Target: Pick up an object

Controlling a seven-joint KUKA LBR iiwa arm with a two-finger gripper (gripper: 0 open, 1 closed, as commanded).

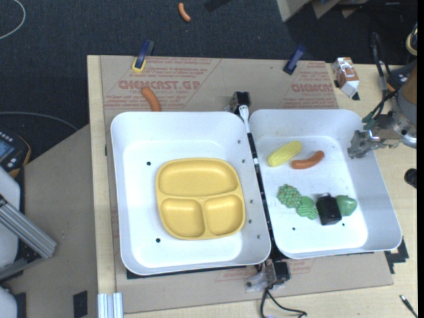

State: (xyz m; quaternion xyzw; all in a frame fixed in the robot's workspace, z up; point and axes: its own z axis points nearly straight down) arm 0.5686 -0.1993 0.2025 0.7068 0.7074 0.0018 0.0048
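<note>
the grey arm enters from the right edge, and its metal two-finger gripper [358, 144] sits over the right rim of the right shallow white plastic bin [377, 201]. whether its jaws are spread or pressed together cannot be told, and nothing is visible between them.

the right bin holds a yellow toy corn cob [284, 154] beside an orange toy sausage [308, 160] at the far side. nearer lie a green knobbly toy vegetable [295, 201], a black block [328, 209] and a green toy piece [347, 205].

the left shallow white plastic bin [132, 177] holds a yellow three-compartment plastic tray [199, 198].
</note>
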